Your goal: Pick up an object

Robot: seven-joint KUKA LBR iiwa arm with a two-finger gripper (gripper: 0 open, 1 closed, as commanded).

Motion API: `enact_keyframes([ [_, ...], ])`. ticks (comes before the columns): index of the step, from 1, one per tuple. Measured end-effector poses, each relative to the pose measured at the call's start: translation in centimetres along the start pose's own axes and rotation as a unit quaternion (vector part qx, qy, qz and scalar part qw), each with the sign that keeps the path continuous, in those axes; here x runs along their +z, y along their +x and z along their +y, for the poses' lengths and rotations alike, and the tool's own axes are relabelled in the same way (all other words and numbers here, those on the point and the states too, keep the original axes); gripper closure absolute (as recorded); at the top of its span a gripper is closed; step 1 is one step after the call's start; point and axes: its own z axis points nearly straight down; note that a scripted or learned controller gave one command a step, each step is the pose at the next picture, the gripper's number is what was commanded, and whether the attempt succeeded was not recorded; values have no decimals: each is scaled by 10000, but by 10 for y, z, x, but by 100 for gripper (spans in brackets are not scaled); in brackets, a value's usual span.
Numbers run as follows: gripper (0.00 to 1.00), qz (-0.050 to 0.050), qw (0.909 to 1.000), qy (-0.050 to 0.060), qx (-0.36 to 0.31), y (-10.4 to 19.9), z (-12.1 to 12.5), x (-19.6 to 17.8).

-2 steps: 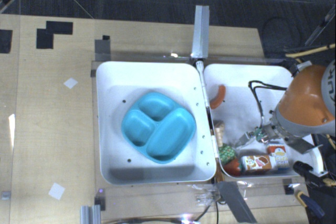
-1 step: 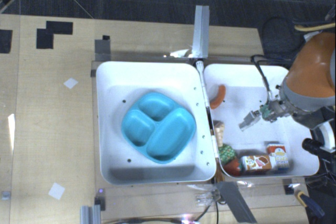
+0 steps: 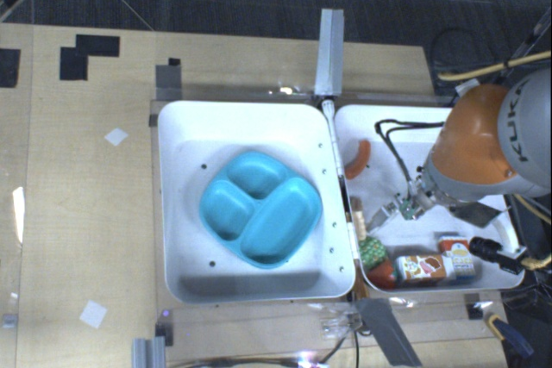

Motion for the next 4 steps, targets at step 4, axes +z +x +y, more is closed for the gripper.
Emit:
enact_keyframes([
  [4,0,10,9994,22,-336,-44,-45,-76],
])
